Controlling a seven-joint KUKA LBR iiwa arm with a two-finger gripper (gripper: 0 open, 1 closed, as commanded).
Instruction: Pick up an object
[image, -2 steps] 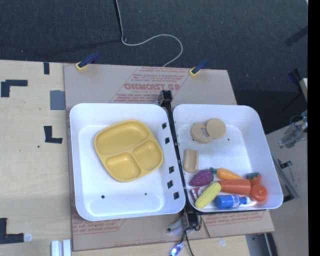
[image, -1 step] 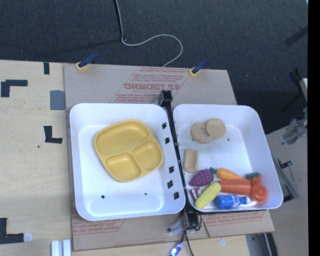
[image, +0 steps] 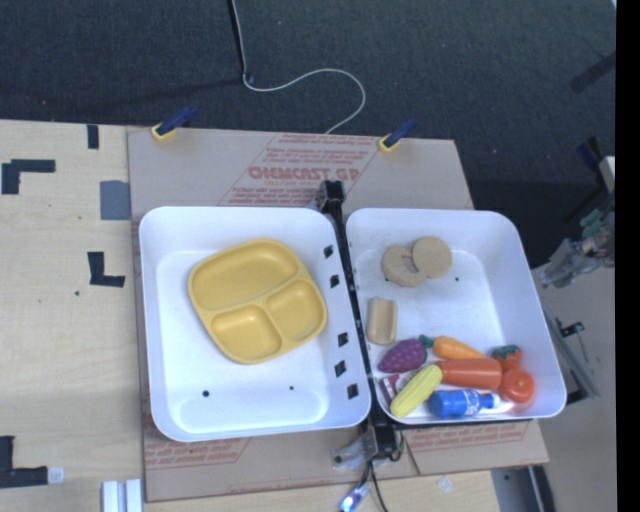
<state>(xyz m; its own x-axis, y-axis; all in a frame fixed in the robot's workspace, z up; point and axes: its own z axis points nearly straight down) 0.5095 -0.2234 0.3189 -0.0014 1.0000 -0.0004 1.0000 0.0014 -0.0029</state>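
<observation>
Left shallow white bin (image: 165, 300): yellow three-compartment plastic plate (image: 258, 298) | right shallow white bin (image: 500, 240): toy foods clustered lower right, yellow plastic corn cob (image: 416, 389), orange carrot (image: 458, 349) | claw state: cannot tell

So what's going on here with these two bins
Nothing is being handled at this moment. The left bin holds a yellow divided plate. The right bin holds toy food: two round cookies, a bread piece, purple grapes, a corn cob, a carrot, a red sausage, a tomato and a blue bottle. All lie loose; nothing has been lifted yet.
</observation>
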